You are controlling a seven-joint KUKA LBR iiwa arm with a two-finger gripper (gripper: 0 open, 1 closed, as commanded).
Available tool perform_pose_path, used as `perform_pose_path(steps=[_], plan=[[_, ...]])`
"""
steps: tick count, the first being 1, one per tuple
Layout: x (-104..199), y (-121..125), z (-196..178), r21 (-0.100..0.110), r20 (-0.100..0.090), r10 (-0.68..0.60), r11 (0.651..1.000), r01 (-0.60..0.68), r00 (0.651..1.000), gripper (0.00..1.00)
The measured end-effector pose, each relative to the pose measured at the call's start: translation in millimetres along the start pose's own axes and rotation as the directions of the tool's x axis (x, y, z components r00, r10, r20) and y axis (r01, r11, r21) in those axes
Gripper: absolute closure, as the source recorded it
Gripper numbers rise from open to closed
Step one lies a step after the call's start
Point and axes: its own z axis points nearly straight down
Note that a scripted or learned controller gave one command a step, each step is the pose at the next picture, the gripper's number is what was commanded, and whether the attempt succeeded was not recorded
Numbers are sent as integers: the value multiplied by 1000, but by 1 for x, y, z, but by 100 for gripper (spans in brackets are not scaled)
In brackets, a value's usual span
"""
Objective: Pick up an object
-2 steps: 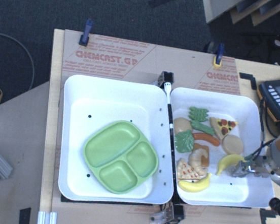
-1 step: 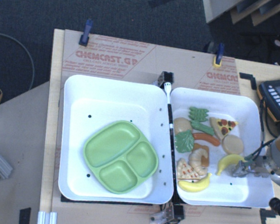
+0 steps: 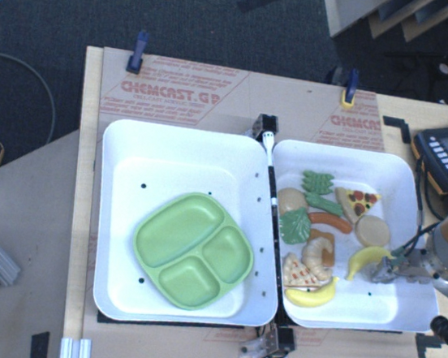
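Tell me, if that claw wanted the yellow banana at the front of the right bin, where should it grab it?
Probably across the middle of the banana, coming straight down from above. It lies flat and curved along the bin's front, and its mid-section is narrow enough to pinch. The near side faces bare bin floor, but the waffle-like piece crowds its far side, so the gripper should close across the width carefully.

Toy food crowds the right bin's left half (pieces touching); its right floor strip lies open.
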Motion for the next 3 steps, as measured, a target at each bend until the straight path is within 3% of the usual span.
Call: perform_pose_path(steps=[3], plan=[[1, 0, 0, 0, 0, -1, 1000, 1, 1000, 100]])
